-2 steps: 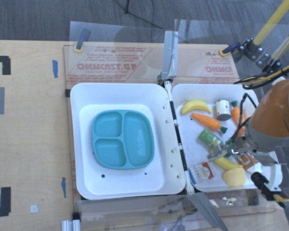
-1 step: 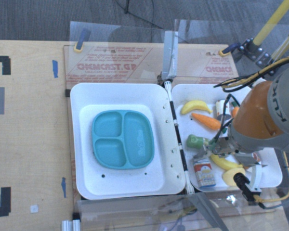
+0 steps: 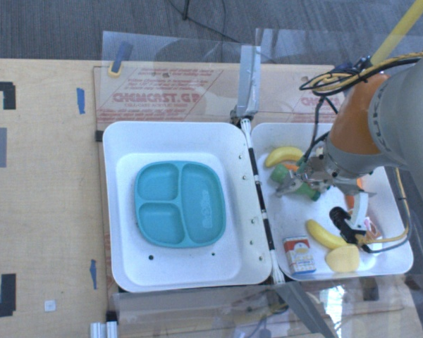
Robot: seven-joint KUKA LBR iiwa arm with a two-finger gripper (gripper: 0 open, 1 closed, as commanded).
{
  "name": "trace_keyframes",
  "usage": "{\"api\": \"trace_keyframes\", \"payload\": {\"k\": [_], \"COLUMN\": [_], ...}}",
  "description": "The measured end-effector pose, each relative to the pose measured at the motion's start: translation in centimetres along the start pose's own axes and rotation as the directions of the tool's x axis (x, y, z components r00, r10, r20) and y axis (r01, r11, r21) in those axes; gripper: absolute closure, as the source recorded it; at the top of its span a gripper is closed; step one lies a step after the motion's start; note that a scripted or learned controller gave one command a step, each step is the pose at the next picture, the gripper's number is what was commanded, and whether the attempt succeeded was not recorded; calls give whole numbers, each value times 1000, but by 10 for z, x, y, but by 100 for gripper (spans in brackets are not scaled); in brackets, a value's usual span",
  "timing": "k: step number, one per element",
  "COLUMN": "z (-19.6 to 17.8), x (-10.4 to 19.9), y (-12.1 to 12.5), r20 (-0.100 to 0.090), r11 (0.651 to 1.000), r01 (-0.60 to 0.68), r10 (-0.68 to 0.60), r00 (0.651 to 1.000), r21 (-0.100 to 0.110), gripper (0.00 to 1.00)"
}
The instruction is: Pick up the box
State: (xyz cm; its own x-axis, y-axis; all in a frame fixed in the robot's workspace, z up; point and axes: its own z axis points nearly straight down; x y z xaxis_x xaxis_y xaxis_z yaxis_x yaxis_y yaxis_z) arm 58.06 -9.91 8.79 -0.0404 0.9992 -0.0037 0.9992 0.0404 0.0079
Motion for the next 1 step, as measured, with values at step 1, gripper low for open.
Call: {"api": "trace_keyframes", "payload": {"k": [1], "z": [-11], "x": [0], "y": [2], "r20": [4], "r11": [1000], "r01": [3], "r10": [-3], "r00": [1000], "r21": [-3], "gripper": [100]}}
